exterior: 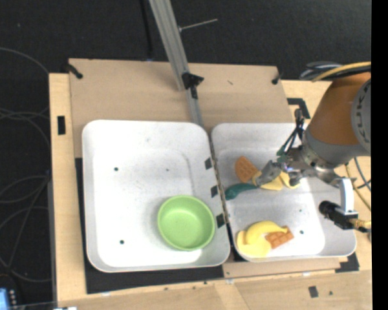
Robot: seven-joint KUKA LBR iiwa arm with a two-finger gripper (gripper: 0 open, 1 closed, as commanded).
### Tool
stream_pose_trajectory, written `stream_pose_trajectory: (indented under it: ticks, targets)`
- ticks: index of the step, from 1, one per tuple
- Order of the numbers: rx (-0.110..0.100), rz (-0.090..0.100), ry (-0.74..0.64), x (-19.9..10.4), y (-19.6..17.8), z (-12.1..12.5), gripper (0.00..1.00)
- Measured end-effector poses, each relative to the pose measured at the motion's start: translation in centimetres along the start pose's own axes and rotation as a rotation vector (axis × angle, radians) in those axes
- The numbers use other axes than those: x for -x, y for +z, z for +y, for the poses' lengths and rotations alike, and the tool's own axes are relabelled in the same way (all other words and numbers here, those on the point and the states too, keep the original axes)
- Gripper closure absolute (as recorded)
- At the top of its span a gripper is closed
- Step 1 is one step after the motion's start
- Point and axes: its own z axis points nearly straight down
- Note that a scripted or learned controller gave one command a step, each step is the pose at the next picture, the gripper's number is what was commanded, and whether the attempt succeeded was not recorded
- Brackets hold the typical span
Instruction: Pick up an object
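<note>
Grey arm point(339, 118) reaches from right, gripper point(276, 173) low in right bin point(310, 237), beside yellow object point(273, 183); finger state unclear. Right bin: one waffle piece point(245, 168), one teal utensil point(240, 190), one yellow duck point(258, 237). Left bin point(129, 160): one green bowl point(185, 221).

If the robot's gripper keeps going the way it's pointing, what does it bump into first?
Probably the yellow object right under the gripper, with the teal piece just beyond. Depth is hard to judge from above.

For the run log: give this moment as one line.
gripper: over right bin | at yellow object | green bowl: left bin
</note>
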Motion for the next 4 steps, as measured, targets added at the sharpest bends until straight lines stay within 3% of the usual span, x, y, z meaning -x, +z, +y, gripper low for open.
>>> stream_pose_trajectory:
  ticks: [1, 2, 4]
  targets:
    - [0.002, 0.001, 0.000, 0.1, 5.1, 0.0, 0.00]
    - [0.008, 0.002, 0.004, 0.1, 3.9, 0.1, 1.00]
    - [0.005, 0.001, -0.004, 1.2, -5.7, 1.0, 1.00]
